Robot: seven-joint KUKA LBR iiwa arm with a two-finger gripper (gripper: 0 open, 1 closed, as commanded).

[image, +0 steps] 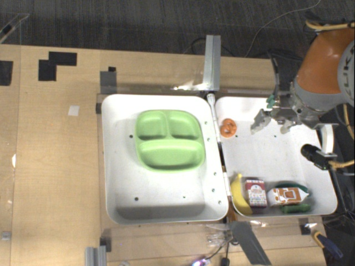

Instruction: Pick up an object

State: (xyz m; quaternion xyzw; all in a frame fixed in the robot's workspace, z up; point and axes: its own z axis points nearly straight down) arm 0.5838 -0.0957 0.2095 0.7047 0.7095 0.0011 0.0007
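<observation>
Lengthwise, banana (238, 195) along bin wall (224, 165)

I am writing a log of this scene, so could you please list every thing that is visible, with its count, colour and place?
bench: 1, light wood, under both bins
left bin: 1, white, centre of view
right bin: 1, white, beside the left bin
divided plate: 1, green, in left bin
round object: 1, orange, right bin, near its left wall
banana: 1, yellow, right bin, front edge
small cartons: 2, red-white and orange-white, beside the banana
green item: 1, front right corner, too small to identify
arm: 1, grey with orange band, from right
gripper: 1, grey, open, above right bin
</observation>
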